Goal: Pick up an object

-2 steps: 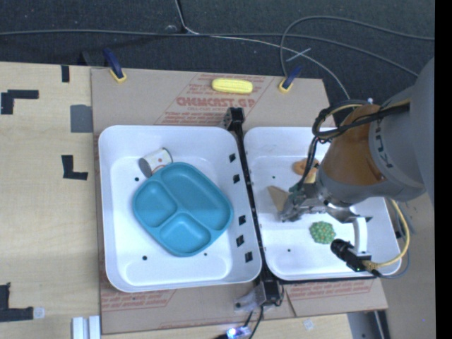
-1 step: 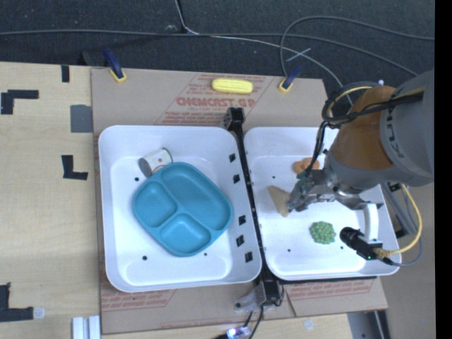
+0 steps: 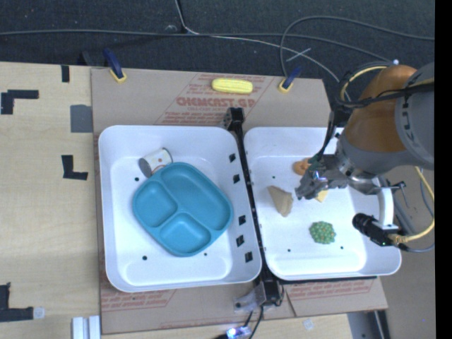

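Gripper low in the right bin, arm coming in from the right; dark finger assembly sits among small items, too cluttered and small to tell how it is set or whether anything lies in it. Task names no particular object; judged target is the yellow piece touching the gripper's near side, with an orange piece just beside it on the far side. Both are partly hidden by the tool, so shape, heading and long axis of either cannot be read. Tan wedge lies near, to the left: long axis runs from far-left to near-right, broad end toward the near edge, narrow end toward the divider. Green ball sits apart, nearer the bin's front; round, no axis. Left bin holds a blue tray and a small cup on its side, mouth to the left; banana lies on the cardboard beyond the bins, long axis left-right. Risks, as judgement: with two small pieces crowded at the tool, a close could pinch one edge and flick it away, or nudge both aside and come up with nothing; a small hard piece could slip out on the lift; the tool pressing on the bin floor could trap the piece rather than take it.
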